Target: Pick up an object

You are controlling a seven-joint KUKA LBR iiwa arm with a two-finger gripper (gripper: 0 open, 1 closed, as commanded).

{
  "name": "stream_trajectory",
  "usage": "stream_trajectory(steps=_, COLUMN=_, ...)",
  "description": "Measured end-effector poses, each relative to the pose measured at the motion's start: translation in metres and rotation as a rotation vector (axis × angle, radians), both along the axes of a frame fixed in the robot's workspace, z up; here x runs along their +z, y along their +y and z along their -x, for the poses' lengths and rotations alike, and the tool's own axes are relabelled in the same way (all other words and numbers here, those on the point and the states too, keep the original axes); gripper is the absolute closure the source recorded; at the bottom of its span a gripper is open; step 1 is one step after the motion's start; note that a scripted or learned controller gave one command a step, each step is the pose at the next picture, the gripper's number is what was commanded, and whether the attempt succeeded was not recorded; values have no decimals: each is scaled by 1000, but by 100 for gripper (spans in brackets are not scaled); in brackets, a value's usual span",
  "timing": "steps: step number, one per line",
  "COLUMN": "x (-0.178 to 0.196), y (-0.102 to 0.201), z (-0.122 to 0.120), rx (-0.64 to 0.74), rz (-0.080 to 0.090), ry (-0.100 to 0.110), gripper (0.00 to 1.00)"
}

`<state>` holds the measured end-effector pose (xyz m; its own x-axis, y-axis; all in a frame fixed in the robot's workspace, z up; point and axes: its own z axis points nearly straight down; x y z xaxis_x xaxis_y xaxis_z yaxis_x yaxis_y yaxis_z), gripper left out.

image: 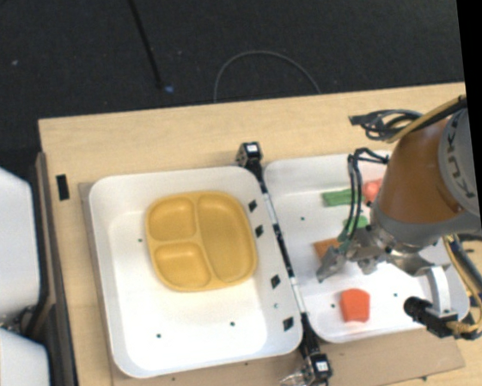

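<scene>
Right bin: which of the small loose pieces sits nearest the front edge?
The orange-red block, alone in the bin's near part. The brown piece, green strip and reddish piece all lie farther back.

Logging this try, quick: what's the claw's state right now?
Claw: cannot be told; it hangs over the right bin, near a brown object.

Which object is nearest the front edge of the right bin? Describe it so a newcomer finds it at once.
Start at the right bin, where the arm reaches in. Near that bin's front edge, below the tool, lies an orange-red block. It lies alone on bare white floor, brighter than the brown piece and green strip farther back.
</scene>
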<state>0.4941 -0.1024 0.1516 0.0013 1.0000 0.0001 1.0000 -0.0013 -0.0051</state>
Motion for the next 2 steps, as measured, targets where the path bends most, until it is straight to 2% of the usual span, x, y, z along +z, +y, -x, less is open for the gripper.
stream_trajectory(steps=1, x=-53, y=-1, z=1, rx=-1, rz=0, ry=0, gripper=0)
stream_trajectory(steps=2, x=-39, y=-2, z=-1, rx=-9, rz=0, ry=-8, gripper=100)
